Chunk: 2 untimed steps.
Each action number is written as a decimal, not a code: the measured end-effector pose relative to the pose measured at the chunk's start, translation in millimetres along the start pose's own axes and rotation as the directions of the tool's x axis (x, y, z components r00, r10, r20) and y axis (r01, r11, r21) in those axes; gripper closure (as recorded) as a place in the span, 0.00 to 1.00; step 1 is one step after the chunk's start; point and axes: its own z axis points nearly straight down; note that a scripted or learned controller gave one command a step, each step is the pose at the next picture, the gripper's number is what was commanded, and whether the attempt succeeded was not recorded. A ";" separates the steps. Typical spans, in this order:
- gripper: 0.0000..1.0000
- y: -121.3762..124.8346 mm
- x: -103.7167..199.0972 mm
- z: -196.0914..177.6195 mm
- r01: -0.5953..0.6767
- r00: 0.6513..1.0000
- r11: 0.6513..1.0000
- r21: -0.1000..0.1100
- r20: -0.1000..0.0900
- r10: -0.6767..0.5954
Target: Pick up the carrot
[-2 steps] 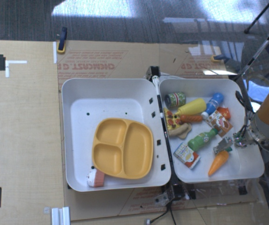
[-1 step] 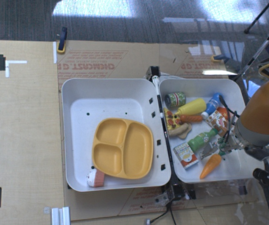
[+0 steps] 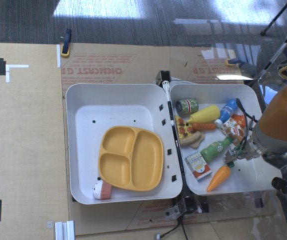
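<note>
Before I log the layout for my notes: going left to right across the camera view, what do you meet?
Small pink and white thing → yellow plate → juice carton → carrot → gripper.

Orange carrot [image 3: 219, 178] in the white right bin [image 3: 253, 181], green bottle [image 3: 215, 149] just above it, yellow bottle [image 3: 205, 114] further up, yellow divided plate [image 3: 131, 158] in the white left bin [image 3: 83, 134], tan cardboard bench [image 3: 23, 149]
</note>
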 end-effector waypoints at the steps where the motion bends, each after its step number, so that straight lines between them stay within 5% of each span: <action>1: 0.00 -0.1 0.0 0.0 0.000 1.000 1.000 0.001 0.000 0.000; 2: 0.00 3.9 23.3 8.5 0.423 0.906 0.906 0.001 -0.003 -0.423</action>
